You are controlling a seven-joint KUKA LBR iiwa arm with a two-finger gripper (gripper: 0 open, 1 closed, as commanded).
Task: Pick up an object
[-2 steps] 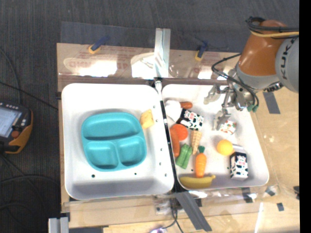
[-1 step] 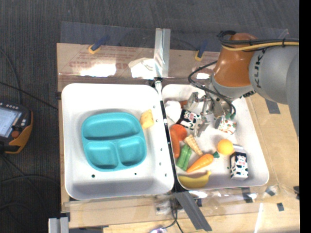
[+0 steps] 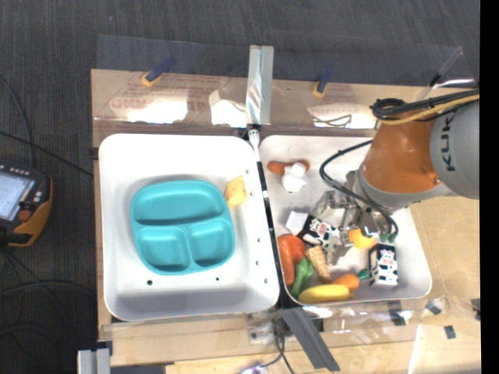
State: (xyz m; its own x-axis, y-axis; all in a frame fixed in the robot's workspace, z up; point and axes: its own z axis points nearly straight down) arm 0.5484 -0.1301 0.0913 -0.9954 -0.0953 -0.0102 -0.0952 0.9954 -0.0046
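Grey arm enters from the right, orange band above the wrist, black and yellow cables looping over it. Wrist angled down and leftward. Gripper (image 3: 337,238) low, metal hardware pointing down; open or closed state not readable from this angle.

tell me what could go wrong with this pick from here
The end effector is low in the right bin, where the toys lie packed together: the cow-print carton, yellow duck and tomato. It may catch two at once or just shove them aside. The cables looped near the wrist could snag.
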